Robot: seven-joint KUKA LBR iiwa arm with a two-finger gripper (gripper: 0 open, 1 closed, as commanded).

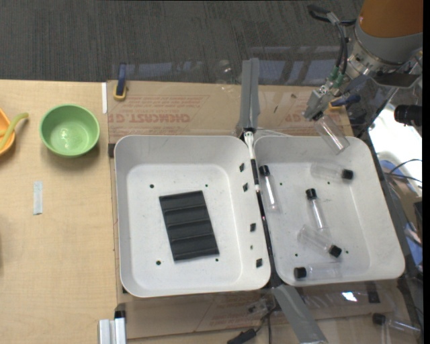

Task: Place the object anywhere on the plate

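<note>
Tubes of clear plastic with black caps lie scattered in the right bin [386, 222]: one tube [267, 187] along the left wall near the divider, another tube [314, 209] near the middle lying roughly upright in the view, a third [330, 173] toward the back right with its cap at the right end, a fourth [318, 242] lower down with its cap toward the front right, and a loose-looking black cap [300, 273] near the front edge. The left bin [134, 201] bears the plate [189, 225], a dark ribbed rectangular slab lying flat near the middle and turned a little off the bin's sides. The arm [390, 20] reaches in at the upper right, its orange band at the top of the view, and the hand [321, 106] hangs above the back rim of the right bin, well apart from the plate. A clear tube [330, 136] slants down and to the right from the fingertips and looks gripped between them, the fingers closed narrowly on its upper end, though the tube is faint against the cardboard. On the wooden table [60, 255] to the left stand a green bowl [70, 130], part of an orange object [5, 134] at the edge, and a small grey strip [37, 199].
</note>
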